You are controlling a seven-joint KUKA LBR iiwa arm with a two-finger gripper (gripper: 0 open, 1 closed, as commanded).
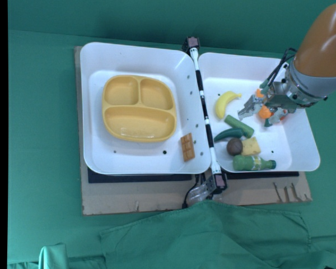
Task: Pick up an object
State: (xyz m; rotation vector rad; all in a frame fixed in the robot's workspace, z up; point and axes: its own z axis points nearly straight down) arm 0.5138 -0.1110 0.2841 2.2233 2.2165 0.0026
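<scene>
End effector (pixel 264 110) sits low in the right bin (pixel 302 150), fingers spread either side of a small orange toy (pixel 264 112); you cannot tell yet whether they grip it. Toy lies well right of the banana (pixel 225 103), beyond the green cucumber (pixel 239 126). Likely light, hard, smooth plastic, so it could slip: take hold across its middle.
</scene>
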